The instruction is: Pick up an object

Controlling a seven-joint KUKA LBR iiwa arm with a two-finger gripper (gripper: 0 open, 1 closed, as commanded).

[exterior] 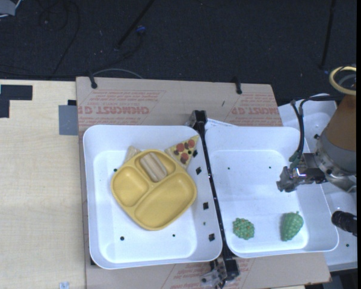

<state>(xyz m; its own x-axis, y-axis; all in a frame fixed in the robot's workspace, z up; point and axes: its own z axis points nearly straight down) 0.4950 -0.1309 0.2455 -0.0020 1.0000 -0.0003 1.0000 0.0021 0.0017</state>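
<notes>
Though hung over the right bin by its right wall, holds nothing visible in the gripper; cannot tell whether spread or pressed together. Probably placed so for the green grape bunch, loose near the front wall beside a green broccoli-like piece.

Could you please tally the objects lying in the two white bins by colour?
Yellow: 1, the divided plate
Tan: 1, the bread piece on the plate
Multicoloured: 1, the pizza slice
Green: 2, a round bunch and a longer bunch
Total: 5
</notes>
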